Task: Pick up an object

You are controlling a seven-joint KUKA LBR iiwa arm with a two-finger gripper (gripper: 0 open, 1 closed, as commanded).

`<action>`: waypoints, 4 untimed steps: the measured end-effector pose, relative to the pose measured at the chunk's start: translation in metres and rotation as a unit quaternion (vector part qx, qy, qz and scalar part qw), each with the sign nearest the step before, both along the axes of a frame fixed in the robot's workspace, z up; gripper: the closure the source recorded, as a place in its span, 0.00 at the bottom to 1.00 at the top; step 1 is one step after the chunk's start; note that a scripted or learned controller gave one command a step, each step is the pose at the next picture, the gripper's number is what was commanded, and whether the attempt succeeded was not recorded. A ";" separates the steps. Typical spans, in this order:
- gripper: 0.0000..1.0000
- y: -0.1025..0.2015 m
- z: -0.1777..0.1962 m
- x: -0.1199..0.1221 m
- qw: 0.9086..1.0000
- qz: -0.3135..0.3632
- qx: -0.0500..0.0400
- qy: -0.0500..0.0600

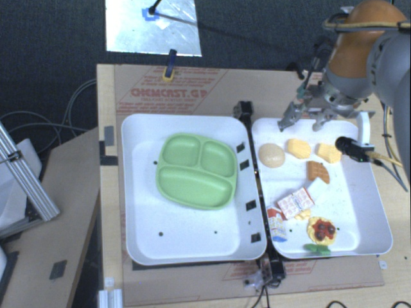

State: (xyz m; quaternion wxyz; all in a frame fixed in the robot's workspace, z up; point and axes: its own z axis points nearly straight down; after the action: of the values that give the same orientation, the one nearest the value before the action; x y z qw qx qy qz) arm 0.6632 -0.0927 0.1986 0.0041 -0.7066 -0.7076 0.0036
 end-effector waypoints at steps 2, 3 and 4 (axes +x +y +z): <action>0.00 0.000 -0.055 0.004 1.000 0.000 0.000 -0.005; 0.00 0.001 -0.096 0.003 1.000 0.001 -0.001 -0.011; 0.00 0.002 -0.106 0.009 1.000 0.002 -0.001 -0.015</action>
State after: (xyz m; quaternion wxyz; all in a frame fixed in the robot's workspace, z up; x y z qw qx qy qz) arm 0.6722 -0.0909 0.0927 -0.0070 -0.7048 -0.7093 -0.0060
